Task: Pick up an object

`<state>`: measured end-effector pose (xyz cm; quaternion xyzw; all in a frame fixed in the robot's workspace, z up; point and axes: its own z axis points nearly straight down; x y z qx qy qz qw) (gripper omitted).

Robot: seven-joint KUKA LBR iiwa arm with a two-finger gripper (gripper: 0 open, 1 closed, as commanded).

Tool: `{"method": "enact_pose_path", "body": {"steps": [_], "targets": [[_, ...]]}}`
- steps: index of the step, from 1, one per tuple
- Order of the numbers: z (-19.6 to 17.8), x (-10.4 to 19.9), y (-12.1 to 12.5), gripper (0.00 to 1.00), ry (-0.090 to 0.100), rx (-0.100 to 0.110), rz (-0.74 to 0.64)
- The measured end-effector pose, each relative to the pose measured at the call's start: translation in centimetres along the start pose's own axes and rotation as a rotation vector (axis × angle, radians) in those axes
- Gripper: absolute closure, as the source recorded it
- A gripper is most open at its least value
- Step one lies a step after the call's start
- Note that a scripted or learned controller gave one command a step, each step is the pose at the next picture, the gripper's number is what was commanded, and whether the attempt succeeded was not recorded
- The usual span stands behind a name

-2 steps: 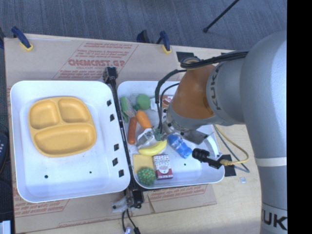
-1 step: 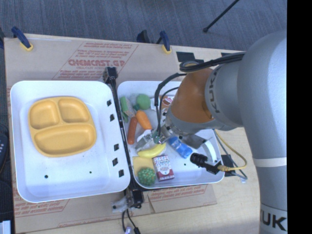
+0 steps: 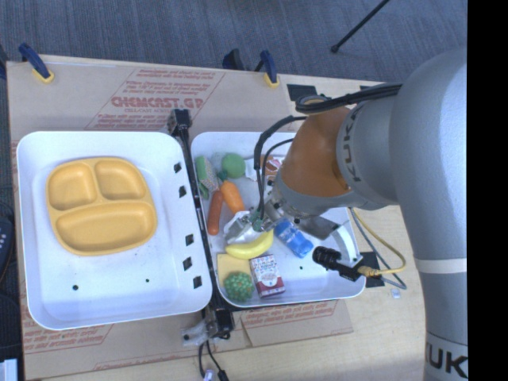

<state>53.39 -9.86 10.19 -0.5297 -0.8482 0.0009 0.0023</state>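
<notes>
The claw [image 3: 255,222] was down in the right bin [image 3: 343,290], among the toy food; how far it stood open could not be told. It hung just above the banana [image 3: 251,247], with two carrots [image 3: 225,203] beside it. The left bin [image 3: 32,236] held a yellow tray [image 3: 99,205]. Red print on the tabletop's [image 3: 103,86] far edge read "CHEMCAST GP".

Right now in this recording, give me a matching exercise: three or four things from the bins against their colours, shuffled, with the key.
Things:
1. divided tray in the left bin
2. banana
3. carrot
4. small carton

Colours:
A. orange
B. red and white
C. bright yellow
D. mustard yellow

Pairs: 1-D, 2-C, 3-A, 4-B
</notes>
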Motion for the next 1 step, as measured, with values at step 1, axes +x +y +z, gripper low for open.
{"method": "enact_pose_path", "body": {"steps": [1], "targets": [[-8.86,-1.34,-5.72,1.00,-0.002,-0.002,0.241]]}}
